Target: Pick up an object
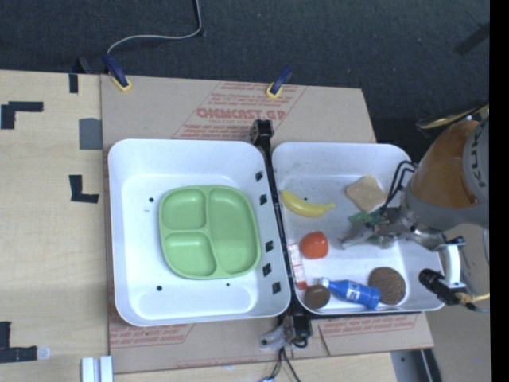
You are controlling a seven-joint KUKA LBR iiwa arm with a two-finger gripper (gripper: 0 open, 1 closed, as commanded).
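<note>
Two shallow white bins sat side by side on the cardboard-covered bench [318,110], a black divider strip running between them. The left bin [131,213] held one thing: a pale green plastic tray [210,231], smooth and rounded at the corners, split into three compartments, lying flat near the middle.

The right bin [334,153] was the busy one. A yellow banana [306,205], curved and glossy, lay near the divider toward the far side. Beyond it to the right sat a tan, spongy-looking wedge [365,192] with a squarish outline. An orange-red tomato-shaped piece [314,245] rested near the middle, just beside a small red and white packet [295,263] against the divider. Along the near wall came a dark brown round lump [316,296], then a blue bottle [354,293] lying on its side with a white cap, and touching its far end a brown, grainy disc [386,285].

The gripper [359,233] reached in from the right, low over the bin floor between the wedge and the disc, near the tomato piece. Its fingers were a dark blur; whether they were spread or pressed together could not be told, and nothing showed clearly between them. The grey arm with its orange band [445,173] loomed over the bin's right rim.
</note>
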